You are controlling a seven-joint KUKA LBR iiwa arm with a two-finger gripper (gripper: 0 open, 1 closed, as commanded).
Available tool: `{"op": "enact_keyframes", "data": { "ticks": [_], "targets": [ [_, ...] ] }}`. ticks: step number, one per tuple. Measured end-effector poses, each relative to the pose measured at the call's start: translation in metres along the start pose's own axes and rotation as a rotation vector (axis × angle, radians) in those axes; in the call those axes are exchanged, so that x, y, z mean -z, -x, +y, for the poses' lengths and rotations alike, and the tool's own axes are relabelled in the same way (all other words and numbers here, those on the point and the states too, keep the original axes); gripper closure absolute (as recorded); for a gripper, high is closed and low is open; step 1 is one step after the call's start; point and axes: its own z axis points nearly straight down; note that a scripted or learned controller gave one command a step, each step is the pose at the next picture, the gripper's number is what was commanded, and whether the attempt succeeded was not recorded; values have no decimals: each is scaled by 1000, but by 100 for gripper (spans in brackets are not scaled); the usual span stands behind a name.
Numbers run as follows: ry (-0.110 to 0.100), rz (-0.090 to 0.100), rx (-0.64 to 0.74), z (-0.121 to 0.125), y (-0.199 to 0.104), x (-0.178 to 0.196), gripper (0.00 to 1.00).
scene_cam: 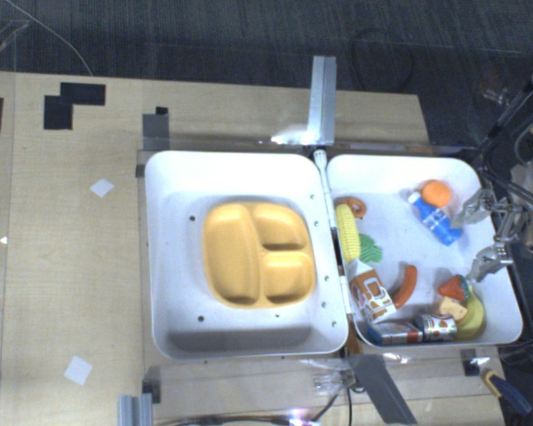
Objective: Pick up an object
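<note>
The right bin holds several small things. A yellow corn cob lies along its left wall, with a green leafy piece beside it. An orange ball rests on a blue bottle at the back right. A brown sausage, a small carton, a can, a strawberry and a banana crowd the front. My gripper hangs over the bin's right side, open, with nothing between its fingers. It is right of the bottle and above the strawberry.
The left bin carries a yellow divided tray. A brown pretzel-like ring lies near the corn's far end. A metal post stands behind the seam between the bins. Bare white floor shows mid-bin in the right bin.
</note>
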Motion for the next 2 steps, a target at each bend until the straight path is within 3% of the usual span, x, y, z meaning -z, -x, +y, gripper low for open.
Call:
{"op": "enact_keyframes", "data": {
  "ticks": [1, 2],
  "targets": [
    [0, 1, -296, -20, 49, -42, 0],
    [0, 5, -545, -31, 13, -116, 0]
  ]
}}
